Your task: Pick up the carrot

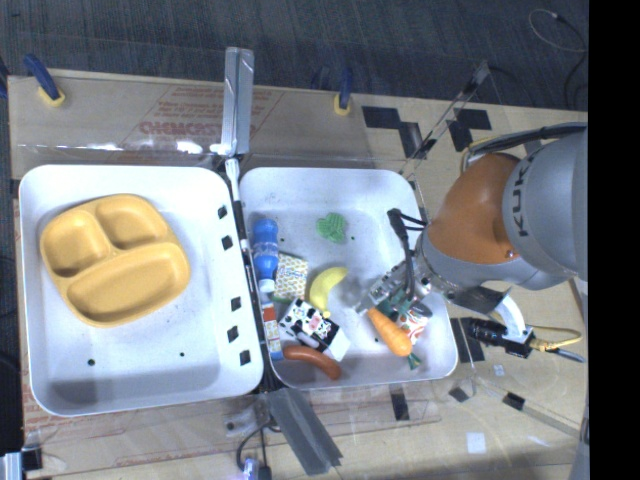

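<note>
A: Start with the biggest things. What sits on the table (120, 103)?

B: Two shallow white bins side by side. The left bin (60, 368) holds a yellow divided plate (113, 257) with three compartments. The right bin (300, 183) is crowded. The grey arm (545, 213) with its orange band reaches in from the right, over that bin's right wall.

A: And the carrot?

B: The carrot (391, 332) lies in the right bin's lower right corner, orange body slanting, green top toward the corner. The end effector (400, 293) is just above it, close to its upper end or touching it. I cannot tell how far its fingers are apart, and I see nothing between them.

A: What crowds it?

B: A yellow banana-like fruit (328, 287) just to the left, a black-and-white cow-patterned box (311, 327) below that, and a red-brown sausage (312, 361) along the bottom wall. A blue bottle (264, 251) lies by the left wall, with a small checked packet (290, 276) beside it. A green leafy toy (333, 229) sits apart, higher up.

A: Any writing?

B: Dark letters "KU" on the arm's grey casing. Red print on the table above the left bin, reversed and too faint to read.

A: The surroundings?

B: The table is tan board with black square markers (385, 120) and blue clamps (42, 78) at its far edge. Beyond it is dark carpet (300, 8).
</note>
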